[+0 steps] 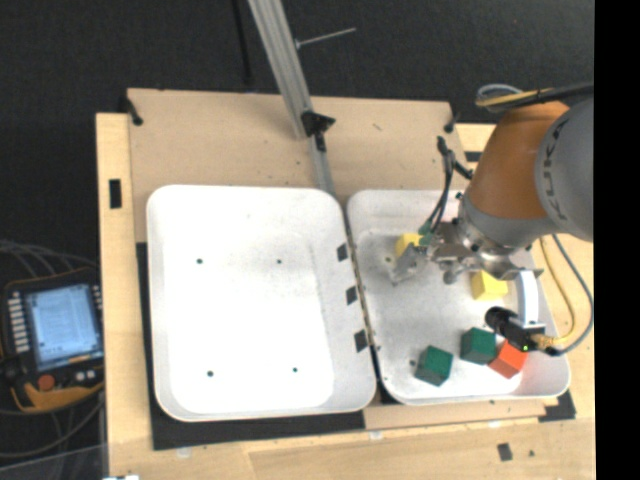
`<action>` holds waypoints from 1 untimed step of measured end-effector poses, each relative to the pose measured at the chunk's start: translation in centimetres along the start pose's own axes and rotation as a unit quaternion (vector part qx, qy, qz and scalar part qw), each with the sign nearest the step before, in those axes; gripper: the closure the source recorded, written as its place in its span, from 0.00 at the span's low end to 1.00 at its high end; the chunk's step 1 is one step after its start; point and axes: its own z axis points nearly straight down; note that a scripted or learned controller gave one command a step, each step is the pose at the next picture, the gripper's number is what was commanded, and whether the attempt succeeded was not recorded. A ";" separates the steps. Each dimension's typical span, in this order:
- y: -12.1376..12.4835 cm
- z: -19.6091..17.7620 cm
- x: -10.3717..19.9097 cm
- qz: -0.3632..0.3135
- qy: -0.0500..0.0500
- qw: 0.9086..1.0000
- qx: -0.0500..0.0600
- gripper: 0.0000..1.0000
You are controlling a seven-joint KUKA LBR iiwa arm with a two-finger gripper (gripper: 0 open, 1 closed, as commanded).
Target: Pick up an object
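While no writing reads clearly, the claw (408, 264) hangs beside a yellow block (408, 243), fingers indiscernible.

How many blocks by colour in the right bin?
Green blocks: 2
Yellow blocks: 2
Orange block: 1
Total: 5, all in the right bin

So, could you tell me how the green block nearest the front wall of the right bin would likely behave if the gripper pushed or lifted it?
The green block looks like a small solid cube with flat faces, so it would probably slide, not roll. Its matte surface suggests a fair grip and likely stiffness. It lies close to the right bin's front wall, so a push that way may jam it there.
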 end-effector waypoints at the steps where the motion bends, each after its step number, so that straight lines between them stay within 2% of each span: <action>1: -0.4 5.1 -1.2 0.000 0.000 1.000 0.000 0.00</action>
